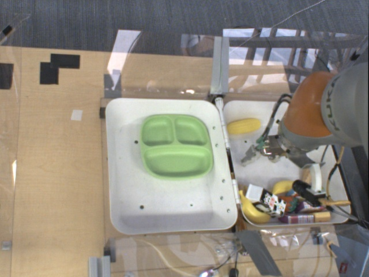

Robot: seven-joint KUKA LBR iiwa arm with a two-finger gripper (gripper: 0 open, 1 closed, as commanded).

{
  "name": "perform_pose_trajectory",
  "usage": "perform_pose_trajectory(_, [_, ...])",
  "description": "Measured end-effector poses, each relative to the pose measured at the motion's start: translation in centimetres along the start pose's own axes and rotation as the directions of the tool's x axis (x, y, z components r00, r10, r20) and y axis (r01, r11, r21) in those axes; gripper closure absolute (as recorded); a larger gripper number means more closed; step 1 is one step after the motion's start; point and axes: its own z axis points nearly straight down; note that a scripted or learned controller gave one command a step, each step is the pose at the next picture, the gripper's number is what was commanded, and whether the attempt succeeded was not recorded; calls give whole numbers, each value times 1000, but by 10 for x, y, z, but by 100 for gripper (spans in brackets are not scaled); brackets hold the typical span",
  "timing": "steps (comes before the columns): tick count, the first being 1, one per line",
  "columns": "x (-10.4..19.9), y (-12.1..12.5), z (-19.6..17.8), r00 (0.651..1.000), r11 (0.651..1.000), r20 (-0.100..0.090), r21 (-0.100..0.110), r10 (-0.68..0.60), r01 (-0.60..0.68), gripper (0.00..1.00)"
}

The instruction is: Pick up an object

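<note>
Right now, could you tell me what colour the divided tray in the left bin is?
Light green tray, camera view.

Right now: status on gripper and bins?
Gripper low in the right bin, nothing visibly held. Yellow object just above it. Clutter pile at near end. Green tray in left bin.

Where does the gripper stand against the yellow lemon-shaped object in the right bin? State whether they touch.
Apart. The camera view shows bare white bin floor between the gripper and the yellow lemon-shaped object.
</note>
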Motion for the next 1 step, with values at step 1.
perform_pose_trajectory(1, [-25,44,2,999,999,-1,0,-42,42,0])
